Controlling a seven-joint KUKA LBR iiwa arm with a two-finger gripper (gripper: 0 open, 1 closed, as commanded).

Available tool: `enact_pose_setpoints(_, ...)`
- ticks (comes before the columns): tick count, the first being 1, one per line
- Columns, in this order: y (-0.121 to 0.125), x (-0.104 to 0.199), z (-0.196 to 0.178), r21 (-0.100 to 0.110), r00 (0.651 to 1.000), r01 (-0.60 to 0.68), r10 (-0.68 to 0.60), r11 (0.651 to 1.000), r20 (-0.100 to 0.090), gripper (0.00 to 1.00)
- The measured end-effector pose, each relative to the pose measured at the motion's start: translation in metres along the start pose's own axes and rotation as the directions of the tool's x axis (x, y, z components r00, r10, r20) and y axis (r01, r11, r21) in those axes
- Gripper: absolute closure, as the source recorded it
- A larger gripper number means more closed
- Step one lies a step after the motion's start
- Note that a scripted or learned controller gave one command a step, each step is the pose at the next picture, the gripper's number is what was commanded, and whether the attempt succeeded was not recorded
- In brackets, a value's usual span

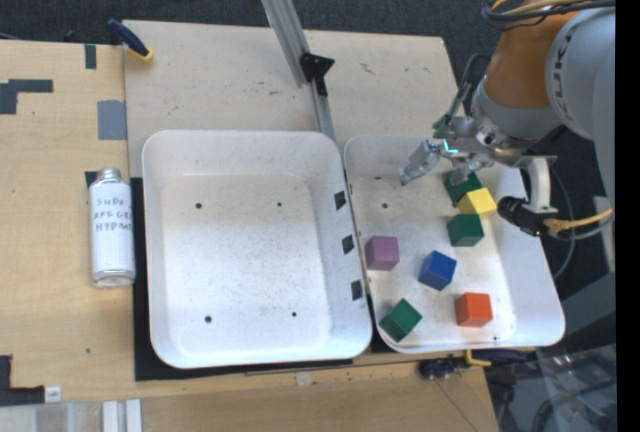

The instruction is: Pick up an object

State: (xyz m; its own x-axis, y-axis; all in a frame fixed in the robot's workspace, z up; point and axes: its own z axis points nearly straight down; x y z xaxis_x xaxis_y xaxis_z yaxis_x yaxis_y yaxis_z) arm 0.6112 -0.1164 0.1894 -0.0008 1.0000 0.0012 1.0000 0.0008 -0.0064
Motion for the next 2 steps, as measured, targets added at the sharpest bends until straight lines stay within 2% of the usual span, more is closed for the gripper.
enact_pose_setpoints(1, 0.001, 0.0, -0.003, -0.005, 1.0, 0.001, -0.001, 1.0, 0.001, 0.0)
enact_pose_setpoints(2, 0.006, -0.004, 0.059, 0.0, 1.0, 0.0, 0.0, 1.0, 0.002, 0.0)
